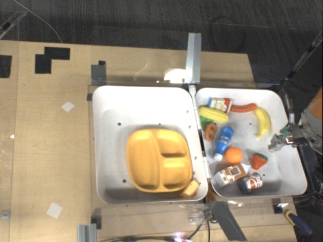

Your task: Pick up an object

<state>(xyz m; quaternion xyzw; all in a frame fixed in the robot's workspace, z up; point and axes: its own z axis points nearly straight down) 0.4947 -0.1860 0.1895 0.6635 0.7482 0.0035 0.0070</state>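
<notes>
Front of right bin (298,183): can (251,183) beside carton (231,174). Banana (262,121) lies at right-rear, long axis front-to-back, curved. Gripper (278,141) hovers just right of banana; finger state: cannot tell.

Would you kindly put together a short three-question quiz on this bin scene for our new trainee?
1. True or false: the yellow divided tray lies in the left bin.
2. Which item lies nearest the gripper? A) banana B) blue bottle C) corn cob
3. Fill in: the orange sits just to the ___ of the strawberry in the camera view.

Key: 1 true; 2 A; 3 left.
</notes>
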